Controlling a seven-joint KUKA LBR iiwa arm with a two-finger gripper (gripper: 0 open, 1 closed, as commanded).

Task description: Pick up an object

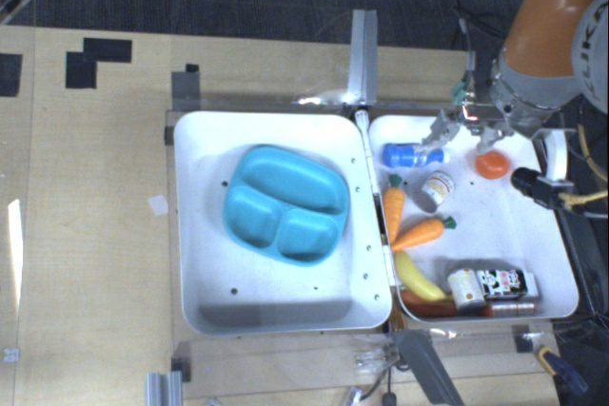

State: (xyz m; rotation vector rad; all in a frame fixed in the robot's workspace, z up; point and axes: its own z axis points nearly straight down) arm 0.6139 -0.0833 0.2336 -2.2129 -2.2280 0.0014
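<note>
My gripper (464, 134) hangs over the back of the right bin (561, 271), its fingers spread open with nothing between them. Just left of and below it lies a blue bottle (409, 155). An orange round fruit (492, 165) sits just below the right finger. A small grey can (436, 189) rests a little nearer the front. Two carrots (419, 234) lie by the bin's left wall, one upright (392, 209) and one slanted. A banana (419, 280), a red item (466, 307) and a printed carton (490, 284) line the front edge.
The left bin (200, 299) holds a blue divided plate (284, 203). A metal post (363, 52) stands at the back between the bins. The arm's orange band (547, 9) and cables (557, 176) crowd the right side.
</note>
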